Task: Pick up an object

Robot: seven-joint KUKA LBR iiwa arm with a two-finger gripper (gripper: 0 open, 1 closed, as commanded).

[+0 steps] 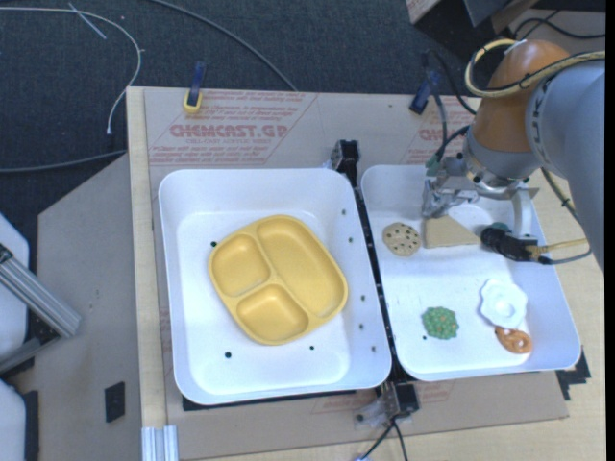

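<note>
Over the right bin (567, 344), near its back edge, the tool (444, 200) hangs low just above a tan wedge (450, 232), seemingly placed to take it; whether its grip is apart or together I cannot tell. That wedge, flat and cheese-like, lies beside a speckled cookie (401, 238). On the table, the left bin (183, 200) holds a yellow divided tray (278, 278).
</note>
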